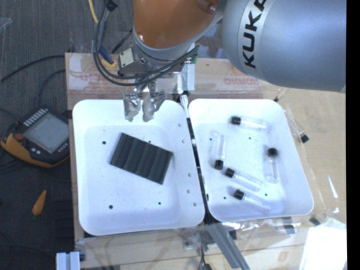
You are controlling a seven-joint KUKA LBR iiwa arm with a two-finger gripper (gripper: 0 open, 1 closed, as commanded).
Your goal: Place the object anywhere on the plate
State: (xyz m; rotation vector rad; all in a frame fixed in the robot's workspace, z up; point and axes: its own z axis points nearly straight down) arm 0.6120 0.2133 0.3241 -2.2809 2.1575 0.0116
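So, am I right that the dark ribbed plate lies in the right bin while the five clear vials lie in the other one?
Not quite: the camera view shows the dark ribbed plate in the left bin, below the gripper. The five clear vials lie in the right bin.

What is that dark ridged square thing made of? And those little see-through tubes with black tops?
The dark ridged plate looks like matte black plastic or rubber: dull, no shine, with parallel grooves. It could be either. The tubes look like clear plastic or glass, since the white bin shows through them. Their caps look like black plastic.
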